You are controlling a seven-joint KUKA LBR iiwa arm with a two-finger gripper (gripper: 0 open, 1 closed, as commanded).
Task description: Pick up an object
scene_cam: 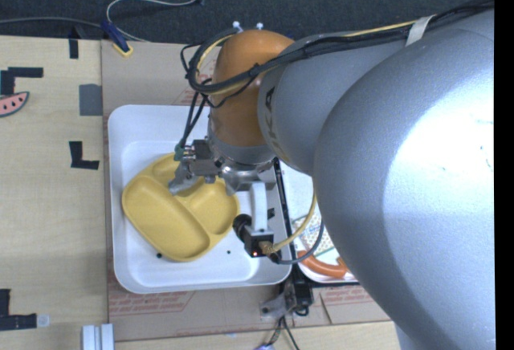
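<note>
One object is sitting in the left white bin (128,204): a yellow two-lobed dish (173,216), lying toward that bin's lower left, its hollow facing up. The gripper (191,172) is hanging over the dish's upper right edge, but the wrist is hiding its working end, so I cannot tell how far open it is or whether it has hold of anything.

Judging from this, the dish is broad, smooth and shallow, so a pinch on its rim is likely to slip, or to tip the dish against the bin wall rather than lift it. A grasp landing in the hollow would probably be closing on nothing.

Beyond the dish, the grey arm (401,164) is covering most of the neighbouring bin, right of the left white bin, where an orange object (325,266) is peeking out beneath it. Cables (281,212) are trailing from the wrist across the left bin's right side and could be snagging the dish's edge. Left of the bin, black tape marks (80,156) are lying on the bench.
</note>
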